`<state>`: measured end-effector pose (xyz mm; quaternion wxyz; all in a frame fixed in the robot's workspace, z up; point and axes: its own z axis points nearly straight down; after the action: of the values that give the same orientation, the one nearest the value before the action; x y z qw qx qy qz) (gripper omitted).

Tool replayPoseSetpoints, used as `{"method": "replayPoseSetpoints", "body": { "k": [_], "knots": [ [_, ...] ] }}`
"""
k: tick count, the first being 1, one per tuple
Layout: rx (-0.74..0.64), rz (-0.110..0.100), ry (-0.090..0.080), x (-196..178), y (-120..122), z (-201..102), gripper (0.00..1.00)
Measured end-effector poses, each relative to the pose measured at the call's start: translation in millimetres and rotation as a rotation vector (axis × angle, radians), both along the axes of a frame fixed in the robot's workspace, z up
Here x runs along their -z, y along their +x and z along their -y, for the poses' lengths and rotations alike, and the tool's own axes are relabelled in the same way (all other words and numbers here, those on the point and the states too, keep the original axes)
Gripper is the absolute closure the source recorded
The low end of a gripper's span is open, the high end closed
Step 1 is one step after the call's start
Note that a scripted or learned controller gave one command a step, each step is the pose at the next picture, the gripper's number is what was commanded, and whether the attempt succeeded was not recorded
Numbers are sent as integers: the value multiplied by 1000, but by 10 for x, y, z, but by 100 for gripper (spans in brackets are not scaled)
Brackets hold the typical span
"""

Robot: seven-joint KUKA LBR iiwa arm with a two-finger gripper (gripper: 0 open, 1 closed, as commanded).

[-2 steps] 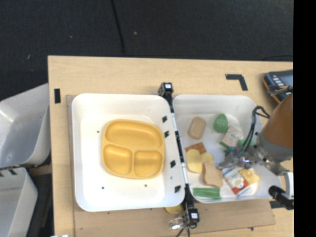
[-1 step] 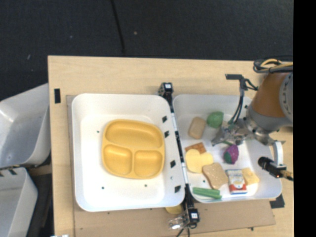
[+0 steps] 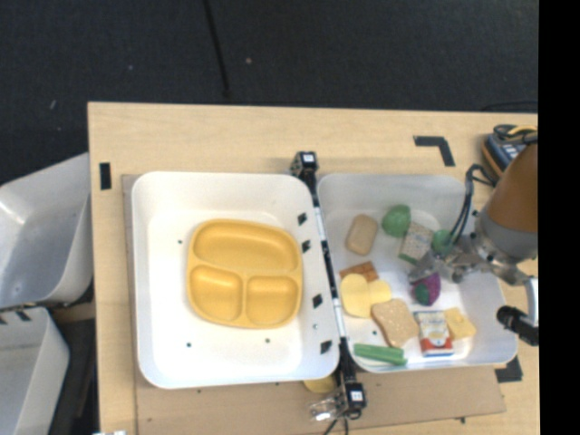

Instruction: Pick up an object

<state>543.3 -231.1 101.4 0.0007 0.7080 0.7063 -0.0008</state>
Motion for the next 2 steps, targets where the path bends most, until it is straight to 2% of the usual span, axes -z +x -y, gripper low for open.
{"method": "replayPoseSetpoints", "body": {
  "k": [1, 2],
  "knots": [
    [-6, -3, 4, 12, -300, -653, 0],
    [0, 2, 2, -91, -281, -614, 100]
  ]
}}
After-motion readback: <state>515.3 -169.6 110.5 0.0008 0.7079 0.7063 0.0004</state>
